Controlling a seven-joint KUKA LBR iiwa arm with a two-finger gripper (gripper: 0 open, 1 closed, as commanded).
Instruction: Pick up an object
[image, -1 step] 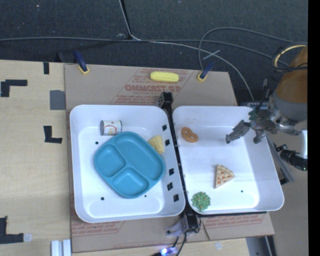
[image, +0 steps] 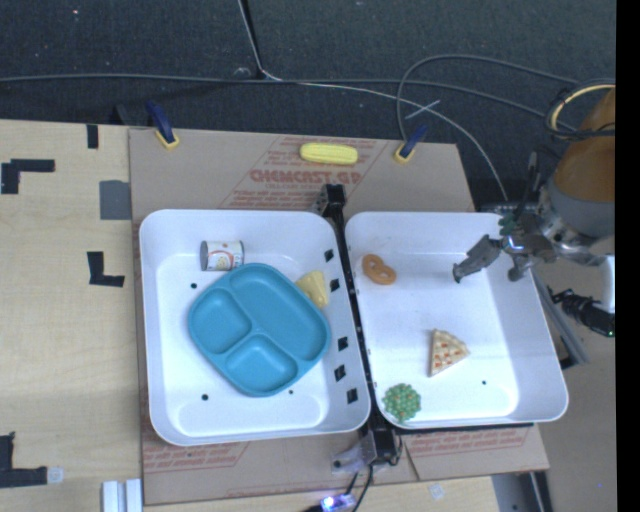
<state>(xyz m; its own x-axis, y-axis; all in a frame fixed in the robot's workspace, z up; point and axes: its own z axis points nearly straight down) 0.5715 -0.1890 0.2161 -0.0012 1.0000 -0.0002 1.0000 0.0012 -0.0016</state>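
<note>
Currently arm reaches from right; end effector (image: 494, 259) over right bin (image: 520, 400) rim, fingers spread, holding nothing.

Both bins (image: 160, 300) are plain white, sitting on brown cardboard (image: 200, 170) with red printed lettering, held by blue-and-yellow clamps (image: 160, 125); bench top (image: 50, 300) is pale wood-tone with black and grey tape marks, backdrop (image: 120, 40) dark charcoal. Left bin: sky-blue compartment tray (image: 258, 328), a small can (image: 221, 256) with white/red/orange label, a pale yellow piece (image: 315, 289); right bin: orange-brown pretzel (image: 378, 269), yellow-orange pizza slice (image: 447, 352) with red flecks, speckled green broccoli (image: 402, 401). Bright yellow corn-like item (image: 328, 154) on the cardboard; arm (image: 590, 180) grey with orange band, gripper (image: 492, 258) dark grey/black.
</note>
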